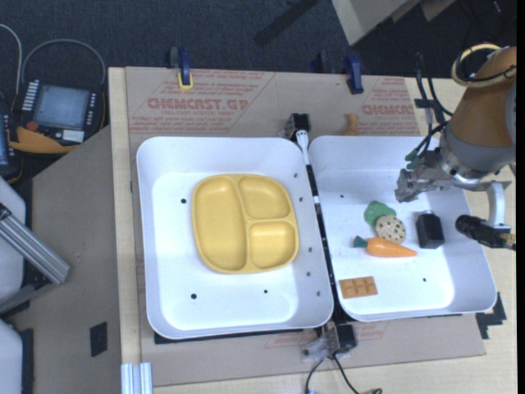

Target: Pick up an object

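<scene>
Pincer (408, 185) above right bin (459, 298) (near green toy (378, 213), carrot (391, 249))

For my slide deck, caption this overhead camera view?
Gripper hovers over right bin above carrot, cookie and cracker; yellow tray fills left bin.

the arm (484, 130) is a thick rounded tube with an orange band over a grey wrist section. black cables loop beside it, and a yellowish ring sits at its top. the gripper (408, 185) is a small grey metal assembly of blocky parts. a white bracket with a black cylinder juts below the wrist.
</scene>
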You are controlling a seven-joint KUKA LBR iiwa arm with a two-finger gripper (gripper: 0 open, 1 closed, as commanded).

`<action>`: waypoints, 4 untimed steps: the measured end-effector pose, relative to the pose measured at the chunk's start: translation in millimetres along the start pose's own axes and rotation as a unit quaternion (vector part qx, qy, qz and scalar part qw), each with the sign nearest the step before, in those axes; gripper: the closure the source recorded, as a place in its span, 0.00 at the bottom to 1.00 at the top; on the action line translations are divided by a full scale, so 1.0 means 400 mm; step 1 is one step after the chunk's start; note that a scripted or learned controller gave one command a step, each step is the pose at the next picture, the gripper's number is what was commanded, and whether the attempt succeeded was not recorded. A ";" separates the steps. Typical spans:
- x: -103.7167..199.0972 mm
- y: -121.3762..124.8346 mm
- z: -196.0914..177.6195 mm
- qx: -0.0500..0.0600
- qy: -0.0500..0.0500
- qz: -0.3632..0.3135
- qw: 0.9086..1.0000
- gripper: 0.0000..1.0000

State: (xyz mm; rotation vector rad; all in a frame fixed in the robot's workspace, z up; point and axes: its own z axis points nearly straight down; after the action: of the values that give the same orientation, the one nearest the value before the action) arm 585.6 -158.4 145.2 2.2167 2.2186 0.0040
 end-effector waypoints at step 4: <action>0.437 -0.102 -0.205 0.004 0.003 -0.003 1.000 1.00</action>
State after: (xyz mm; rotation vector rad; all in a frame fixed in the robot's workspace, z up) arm 544.1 16.4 226.4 2.2172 2.2310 0.0012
